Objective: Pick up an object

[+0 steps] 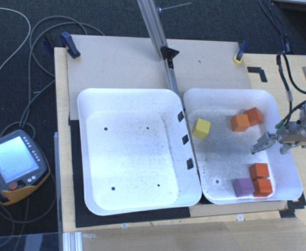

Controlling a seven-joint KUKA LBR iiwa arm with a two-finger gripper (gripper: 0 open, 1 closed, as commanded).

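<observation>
The right bin (215,101) holds several blocks. A yellow cube (201,128) lies near its left wall. An orange cube (240,123) touches a red-orange cube (254,116) at the back. In the front right corner, two red-orange blocks (259,170) (263,187) sit beside a purple block (242,187). My gripper (271,147) reaches in from the right edge and hangs over the bin's right side, between the back pair and the front cluster. Its fingers stand open, with only white bin floor showing between them.
The left bin (90,109) sits beside the right one, with small black tabs along the shared wall. A metal pole (152,22) slants across the back of the bench. A teach pendant (12,163) and cables lie on the floor to the left.
</observation>
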